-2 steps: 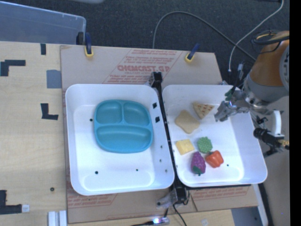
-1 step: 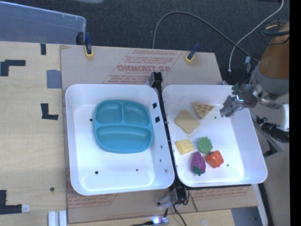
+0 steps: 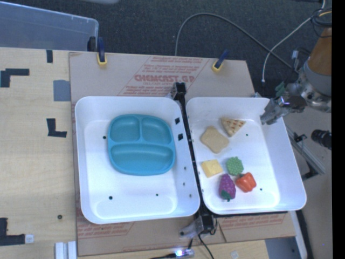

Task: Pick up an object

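The grey arm with its orange band reaches in from the right, and its tool [image 3: 271, 116] hangs over the upper right rim of the right-hand shallow white bin [image 3: 280, 161]. Whether the tool is spread or pressed together cannot be told at this angle; nothing is visible in it.

Inside that right bin lie six small toy foods. A tan wedge with a grid pattern like a waffle slice [image 3: 233, 125] sits nearest the tool, toward the bin's upper middle. Just left of and below it is a beige bread-like slab [image 3: 214, 140]. Lower down come a yellow block of cheese [image 3: 211, 168], a green broccoli-like floret [image 3: 234, 165], a purple bunch of grapes [image 3: 227, 187] and a red-orange pepper [image 3: 246, 182], the last four clustered close together.

The left-hand shallow white bin [image 3: 91, 198] holds a blue plastic plate with three compartments [image 3: 142, 144]. Both bins rest side by side on a brown cardboard sheet [image 3: 156, 77] laid over the light wooden surface [image 3: 32, 161].
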